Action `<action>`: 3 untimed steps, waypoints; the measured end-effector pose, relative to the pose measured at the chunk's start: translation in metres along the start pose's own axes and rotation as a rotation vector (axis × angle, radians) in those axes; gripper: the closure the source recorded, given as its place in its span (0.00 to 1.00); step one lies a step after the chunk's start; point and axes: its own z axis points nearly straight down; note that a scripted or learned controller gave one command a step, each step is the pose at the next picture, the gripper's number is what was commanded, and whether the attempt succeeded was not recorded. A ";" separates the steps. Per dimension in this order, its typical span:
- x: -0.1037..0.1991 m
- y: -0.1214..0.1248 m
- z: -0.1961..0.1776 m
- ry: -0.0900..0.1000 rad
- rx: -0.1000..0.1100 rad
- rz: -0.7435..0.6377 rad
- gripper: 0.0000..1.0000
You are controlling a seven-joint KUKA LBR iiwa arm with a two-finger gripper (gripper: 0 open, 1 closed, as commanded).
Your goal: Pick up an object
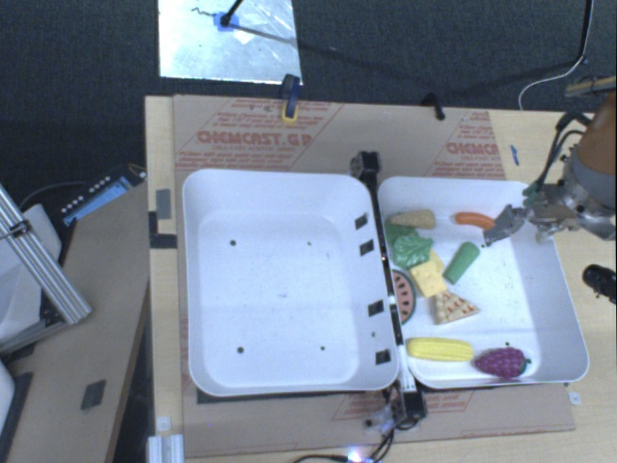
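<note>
The left bin (280, 278) is seen bare, while the toy foods are gathered in the right bin (549, 307): a potato (413, 219) and lettuce (412, 249) by its left wall, a watermelon slice (404, 297), cheese (430, 278), a green cucumber (461, 261), a pizza slice (452, 308), a corn cob (440, 350) and grapes (500, 362) near the front edge, and a hot dog (472, 220) at the back. The approach step is judged to be in hand; nothing is held. The gripper (503, 228) is poised just right of the hot dog, the arm reaching in from the table's right edge. How wide the fingers are set cannot be told. A descent onto one item is called for next.
</note>
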 end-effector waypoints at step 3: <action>0.083 -0.030 0.113 -0.002 -0.004 0.001 1.00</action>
